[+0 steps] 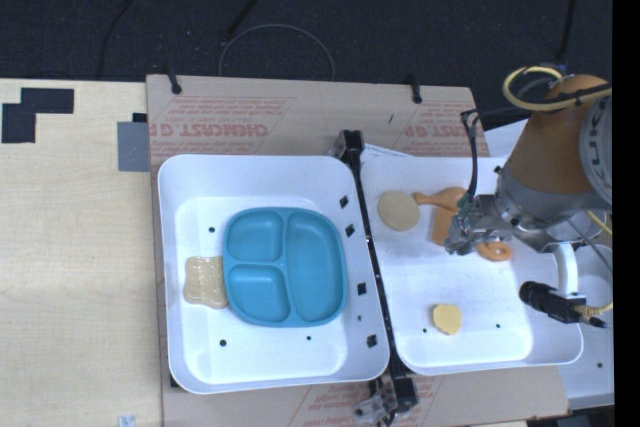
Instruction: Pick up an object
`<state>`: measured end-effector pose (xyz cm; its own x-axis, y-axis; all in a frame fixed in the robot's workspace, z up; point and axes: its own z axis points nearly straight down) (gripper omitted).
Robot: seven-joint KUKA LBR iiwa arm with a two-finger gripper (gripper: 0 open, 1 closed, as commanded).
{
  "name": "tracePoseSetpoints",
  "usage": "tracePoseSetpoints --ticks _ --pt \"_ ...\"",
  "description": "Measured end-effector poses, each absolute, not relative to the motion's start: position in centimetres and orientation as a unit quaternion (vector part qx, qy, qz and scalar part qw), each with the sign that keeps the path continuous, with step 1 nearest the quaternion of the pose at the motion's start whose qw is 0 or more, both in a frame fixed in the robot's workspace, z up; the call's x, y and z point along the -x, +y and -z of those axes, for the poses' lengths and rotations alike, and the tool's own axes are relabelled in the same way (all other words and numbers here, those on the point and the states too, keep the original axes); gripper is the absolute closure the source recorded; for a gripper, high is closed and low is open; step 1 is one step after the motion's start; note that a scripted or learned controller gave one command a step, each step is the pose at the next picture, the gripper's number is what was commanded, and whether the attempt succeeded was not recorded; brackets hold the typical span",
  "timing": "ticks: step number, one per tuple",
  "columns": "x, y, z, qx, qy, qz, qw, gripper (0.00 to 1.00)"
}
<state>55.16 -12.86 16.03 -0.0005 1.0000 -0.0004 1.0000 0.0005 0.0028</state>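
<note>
Fingers [462, 233] of the gripper [466, 241] sit low in the right bin [500, 345]. From this slant I cannot tell whether they are parted or closed, and nothing can be made out between them. Far to their left, in the left bin [190, 355], a tan waffle-like piece [205, 282] touches the edge of a blue divided plate [283, 267]. Nearer, to their left, a pale round disc [398, 211] lies flat. An orange piece [445, 215] lies just beside them, partly under the gripper. Below and slightly left, well apart, sits a small yellow round thing [447, 319]. Just to their right an orange ring [496, 253] pokes out from beneath the gripper.

By my judgement the task is at the grasping stage. The gripper is down among the orange things, the likeliest targets, yet no grasp shows and every object lies on a bin floor. Left to do: a firm hold and a lift clear of the bin.
</note>
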Motion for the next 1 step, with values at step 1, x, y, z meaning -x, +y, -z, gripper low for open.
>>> tracePoseSetpoints --ticks 1 --pt "-55.31 -13.09 -22.40 -0.707 0.707 -0.0012 0.002 1.00"
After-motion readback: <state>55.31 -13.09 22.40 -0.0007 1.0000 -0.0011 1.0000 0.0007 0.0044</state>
